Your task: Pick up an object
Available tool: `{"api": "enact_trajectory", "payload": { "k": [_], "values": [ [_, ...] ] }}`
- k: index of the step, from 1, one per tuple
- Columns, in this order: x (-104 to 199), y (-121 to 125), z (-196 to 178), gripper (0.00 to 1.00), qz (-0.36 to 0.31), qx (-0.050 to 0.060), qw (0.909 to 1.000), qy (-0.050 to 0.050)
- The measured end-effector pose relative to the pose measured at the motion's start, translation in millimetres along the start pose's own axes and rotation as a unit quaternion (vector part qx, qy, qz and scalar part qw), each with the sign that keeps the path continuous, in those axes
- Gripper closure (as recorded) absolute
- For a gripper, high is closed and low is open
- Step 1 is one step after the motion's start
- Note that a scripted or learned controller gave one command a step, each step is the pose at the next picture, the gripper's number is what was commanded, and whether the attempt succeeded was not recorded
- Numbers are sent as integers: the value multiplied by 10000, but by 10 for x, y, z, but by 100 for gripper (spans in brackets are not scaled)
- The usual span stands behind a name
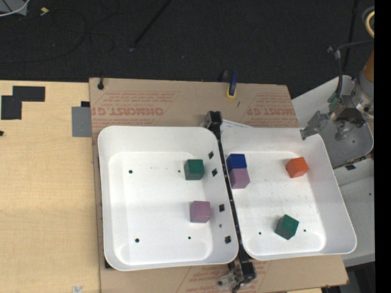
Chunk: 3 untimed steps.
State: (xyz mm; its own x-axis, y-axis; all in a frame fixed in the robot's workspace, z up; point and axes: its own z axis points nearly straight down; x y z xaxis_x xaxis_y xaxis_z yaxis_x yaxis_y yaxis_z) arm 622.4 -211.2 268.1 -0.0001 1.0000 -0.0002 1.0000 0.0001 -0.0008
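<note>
The left bin point(122, 224) holds a dark green cube point(194, 169) and a pale purple cube point(200, 211). In the right bin point(330, 224) a blue cube point(236, 161) touches a second purple cube point(239, 178) by the divider. An orange cube point(297, 167) lies near that bin's far right side, and another green cube point(286, 226) sits toward its front. My gripper point(333, 124) hangs at the right bin's far right corner, above and right of the orange cube, with nothing seen in it.
Both bins rest on a cardboard sheet point(183, 105) on the wooden bench point(43, 194). Black clips point(214, 119) join the bins along the middle rim. A blue and yellow clamp point(230, 84) stands at the cardboard's far edge. Cables hang near the arm at right.
</note>
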Motion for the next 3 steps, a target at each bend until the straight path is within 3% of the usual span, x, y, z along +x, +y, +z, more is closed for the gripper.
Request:
{"api": "enact_trajectory", "payload": {
  "k": [1, 2, 3],
  "values": [
    [0, 2, -96, 100, -13, 3, 10000, 1],
    [-14, -367, 908, 100, 4, 50, 10000, 17],
    [144, -478, 1323, 100, 10, 33, 10000, 16]
  ]
}}
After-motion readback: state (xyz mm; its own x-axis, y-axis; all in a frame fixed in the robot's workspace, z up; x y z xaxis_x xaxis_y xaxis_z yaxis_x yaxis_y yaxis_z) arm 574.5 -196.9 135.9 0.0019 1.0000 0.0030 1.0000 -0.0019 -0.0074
